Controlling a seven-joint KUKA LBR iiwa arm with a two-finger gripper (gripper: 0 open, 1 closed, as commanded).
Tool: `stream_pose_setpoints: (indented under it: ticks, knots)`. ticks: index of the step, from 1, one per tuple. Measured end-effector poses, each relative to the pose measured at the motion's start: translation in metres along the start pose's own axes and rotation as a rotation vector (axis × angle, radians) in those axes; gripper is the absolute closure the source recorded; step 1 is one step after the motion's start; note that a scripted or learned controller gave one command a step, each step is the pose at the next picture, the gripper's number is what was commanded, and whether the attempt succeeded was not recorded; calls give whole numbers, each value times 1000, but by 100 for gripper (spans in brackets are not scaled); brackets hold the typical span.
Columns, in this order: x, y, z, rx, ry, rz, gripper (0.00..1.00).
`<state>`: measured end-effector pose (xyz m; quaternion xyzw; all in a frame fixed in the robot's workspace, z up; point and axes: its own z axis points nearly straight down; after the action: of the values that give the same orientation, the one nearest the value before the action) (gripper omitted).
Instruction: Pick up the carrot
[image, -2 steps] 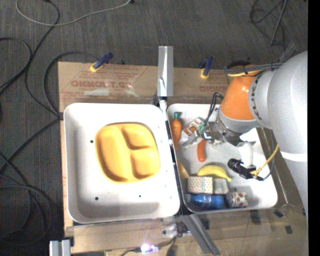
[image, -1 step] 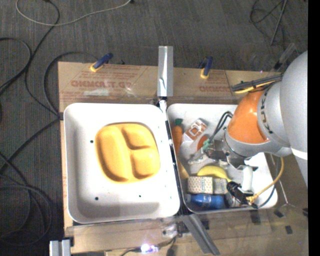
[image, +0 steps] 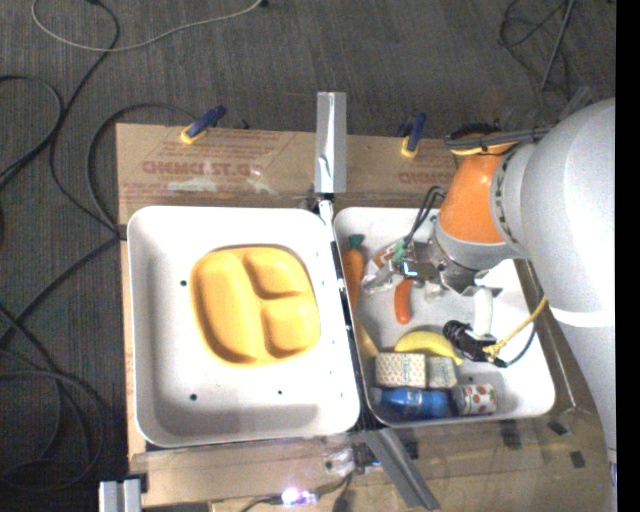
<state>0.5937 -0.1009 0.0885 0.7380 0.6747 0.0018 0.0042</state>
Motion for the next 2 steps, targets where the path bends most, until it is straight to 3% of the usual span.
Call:
stream_pose_setpoints:
  ticks: [1, 2]
  knots:
    - [-5, -52, -1, 1, 1, 37, 0]
    - [-4, -50, -11, -1, 4, 36, 100]
